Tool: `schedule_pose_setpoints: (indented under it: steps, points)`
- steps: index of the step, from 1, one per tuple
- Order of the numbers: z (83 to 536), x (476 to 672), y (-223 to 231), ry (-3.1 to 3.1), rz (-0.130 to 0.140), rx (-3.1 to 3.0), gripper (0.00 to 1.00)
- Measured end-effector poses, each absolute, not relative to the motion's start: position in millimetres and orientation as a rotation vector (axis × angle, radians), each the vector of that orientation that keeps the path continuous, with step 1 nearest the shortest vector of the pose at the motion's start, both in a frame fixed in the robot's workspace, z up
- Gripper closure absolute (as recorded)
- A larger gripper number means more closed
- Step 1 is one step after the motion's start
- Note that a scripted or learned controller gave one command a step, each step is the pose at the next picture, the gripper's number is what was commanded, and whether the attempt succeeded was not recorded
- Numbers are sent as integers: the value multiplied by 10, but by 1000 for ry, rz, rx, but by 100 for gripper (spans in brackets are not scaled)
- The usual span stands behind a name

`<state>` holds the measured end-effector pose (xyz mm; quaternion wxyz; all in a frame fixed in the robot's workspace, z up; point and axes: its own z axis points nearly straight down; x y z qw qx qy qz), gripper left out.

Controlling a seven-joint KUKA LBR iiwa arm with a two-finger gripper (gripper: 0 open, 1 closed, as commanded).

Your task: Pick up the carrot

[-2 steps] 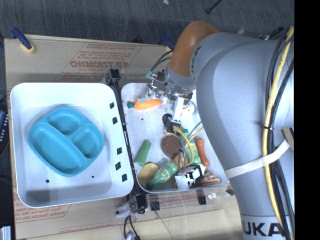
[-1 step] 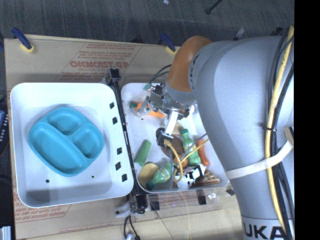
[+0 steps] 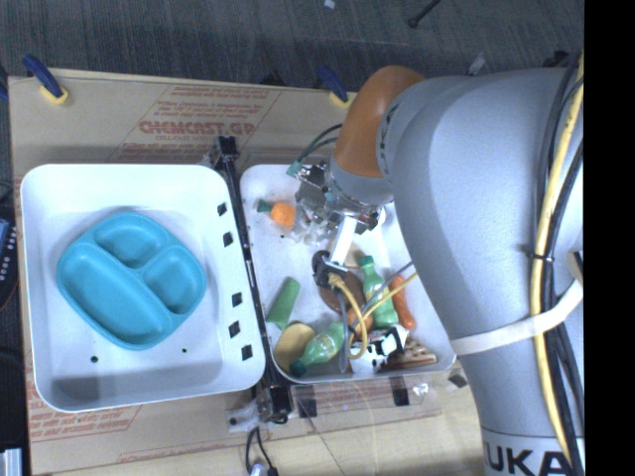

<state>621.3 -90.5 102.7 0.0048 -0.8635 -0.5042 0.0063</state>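
Carrot (image 3: 281, 213) lies in right bin (image 3: 260, 266), upper left corner, green top toward wall. Not lifted. Gripper (image 3: 316, 218) low just beside it, right side; whether it pinches anything, cannot tell. Toy clutter heaped nearer bin's front. Grasp and lift both left, by my judgement.

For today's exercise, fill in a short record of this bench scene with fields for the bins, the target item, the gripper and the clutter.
left bin: holds a blue divided plate
right bin: crowded with toy items; arm reaches in over it
carrot: small, orange with a green top, near the bin's far left corner
gripper: low over the bin, just right of the carrot; no item seen between its fingers
clutter: green cucumber-like piece, green bottle, more items heaped toward the near end
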Motion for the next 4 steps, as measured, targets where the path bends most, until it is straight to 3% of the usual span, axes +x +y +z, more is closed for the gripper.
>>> schedule_pose_setpoints:
  steps: [1,2,3,4]
  points:
    - [1952,5890,-264,-1535,0,-2735,100]
    - [1904,4958,-394,-1277,18,-2863,100]
    - [2876,4769,-197,-1303,7,-2854,100]
    - [3195,4762,-28,-1258,11,-2872,100]
